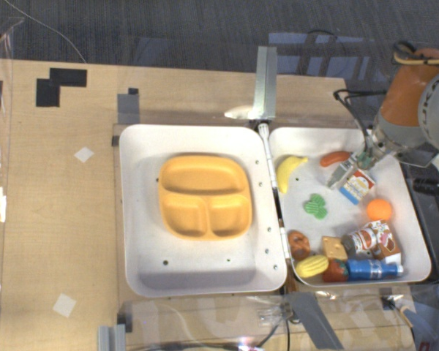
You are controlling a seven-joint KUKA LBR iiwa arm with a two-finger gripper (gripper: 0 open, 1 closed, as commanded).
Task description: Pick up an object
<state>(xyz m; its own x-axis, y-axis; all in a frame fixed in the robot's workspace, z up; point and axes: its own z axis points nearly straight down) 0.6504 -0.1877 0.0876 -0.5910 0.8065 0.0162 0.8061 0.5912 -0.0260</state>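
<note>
Wooden worktop point(58, 218) carrying two white bins; end effector point(349, 172) low in the right bin point(417, 269), fingers apart over a small carton point(357, 186), holding nothing; crowding by sausage point(335, 158) and orange point(380, 210) risks a glancing, failed grasp.

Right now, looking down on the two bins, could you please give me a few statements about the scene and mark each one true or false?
1. A yellow divided tray lies in the left bin. True.
2. The banana lies in the left bin. False: it is in the right bin, near the wall between the bins.
3. The gripper is over the right bin, near the red sausage. True.
4. The orange ball sits on the yellow tray. False: it lies in the right bin.
5. A blue bottle lies at the near edge of the right bin. True.
</note>
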